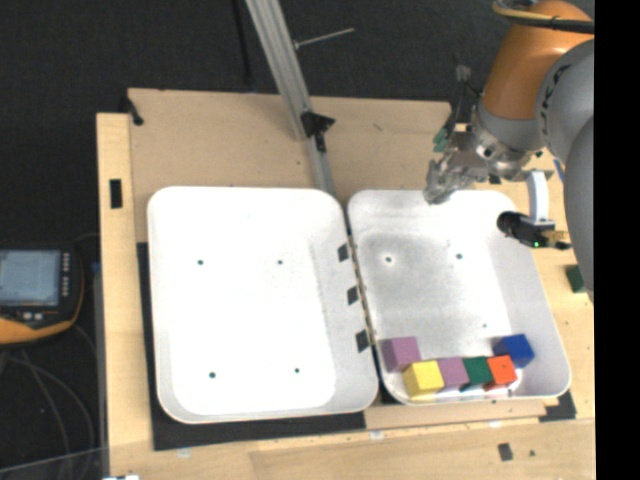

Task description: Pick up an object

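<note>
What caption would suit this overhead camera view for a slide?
The gripper hangs over the right bin's far edge, while coloured blocks cluster in its near corner.

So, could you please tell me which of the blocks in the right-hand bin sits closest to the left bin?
The purple block: it is leftmost in the cluster, beside the divider, ahead of the yellow block and the other blocks.

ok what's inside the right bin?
Right bin: small blocks clustered along its near edge, among them purple, yellow, green, orange and blue. Anything tucked behind that row is hidden.
</note>
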Available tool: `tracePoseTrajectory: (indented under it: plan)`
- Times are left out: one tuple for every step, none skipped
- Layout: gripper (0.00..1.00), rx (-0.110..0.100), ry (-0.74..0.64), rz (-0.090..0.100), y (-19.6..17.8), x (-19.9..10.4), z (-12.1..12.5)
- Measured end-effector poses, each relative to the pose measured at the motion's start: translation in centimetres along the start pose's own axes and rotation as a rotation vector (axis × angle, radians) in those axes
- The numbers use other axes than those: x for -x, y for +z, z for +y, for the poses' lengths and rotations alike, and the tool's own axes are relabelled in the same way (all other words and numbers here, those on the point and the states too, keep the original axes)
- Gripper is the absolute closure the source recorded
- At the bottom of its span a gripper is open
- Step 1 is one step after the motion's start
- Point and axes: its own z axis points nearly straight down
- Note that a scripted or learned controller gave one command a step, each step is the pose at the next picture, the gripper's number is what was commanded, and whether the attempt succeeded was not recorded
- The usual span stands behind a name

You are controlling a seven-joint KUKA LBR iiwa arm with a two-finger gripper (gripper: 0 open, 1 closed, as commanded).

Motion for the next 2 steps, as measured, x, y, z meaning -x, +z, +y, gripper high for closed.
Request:
tracePoseTrajectory:
  plan:
    - [1.00, -0.012, -0.007, 0.005, 3.0, -5.1, -4.5]
    - [1.00, -0.008, -0.011, 0.008, 0.6, -15.4, -9.2]
